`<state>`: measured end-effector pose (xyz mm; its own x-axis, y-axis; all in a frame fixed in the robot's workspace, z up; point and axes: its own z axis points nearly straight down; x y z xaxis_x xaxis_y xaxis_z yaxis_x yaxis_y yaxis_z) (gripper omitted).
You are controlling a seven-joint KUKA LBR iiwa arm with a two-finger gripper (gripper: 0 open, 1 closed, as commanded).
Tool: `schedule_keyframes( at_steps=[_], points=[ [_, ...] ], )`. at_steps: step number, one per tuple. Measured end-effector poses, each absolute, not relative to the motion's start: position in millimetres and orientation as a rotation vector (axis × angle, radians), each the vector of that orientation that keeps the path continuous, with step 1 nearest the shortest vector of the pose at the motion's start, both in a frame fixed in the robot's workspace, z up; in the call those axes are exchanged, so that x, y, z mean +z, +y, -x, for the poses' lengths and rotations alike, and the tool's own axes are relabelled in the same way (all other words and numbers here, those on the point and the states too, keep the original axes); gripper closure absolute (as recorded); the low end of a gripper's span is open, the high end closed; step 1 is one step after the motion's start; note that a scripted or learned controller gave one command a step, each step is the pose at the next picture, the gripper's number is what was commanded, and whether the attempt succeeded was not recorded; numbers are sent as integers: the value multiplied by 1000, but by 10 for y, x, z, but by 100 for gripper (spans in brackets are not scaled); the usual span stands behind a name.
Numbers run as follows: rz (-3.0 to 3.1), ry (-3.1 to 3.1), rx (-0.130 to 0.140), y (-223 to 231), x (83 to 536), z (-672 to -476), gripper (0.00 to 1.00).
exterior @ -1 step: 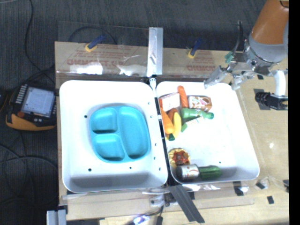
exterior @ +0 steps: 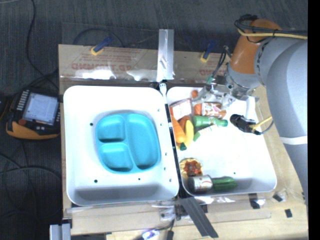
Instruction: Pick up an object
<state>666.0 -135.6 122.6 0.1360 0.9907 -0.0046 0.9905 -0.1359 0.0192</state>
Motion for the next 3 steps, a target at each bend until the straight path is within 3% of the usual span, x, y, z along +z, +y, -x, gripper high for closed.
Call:
schedule_keyframes(
  at_steps=[1,2,3],
  points=[
    [-2316,2095,42,-1505,1123,-6624,0],
    [-2261,2104,40,-1351,1117,-6526,0],
    [-2387,1966,63,-1428,1119,-6304,0]
  ],
)
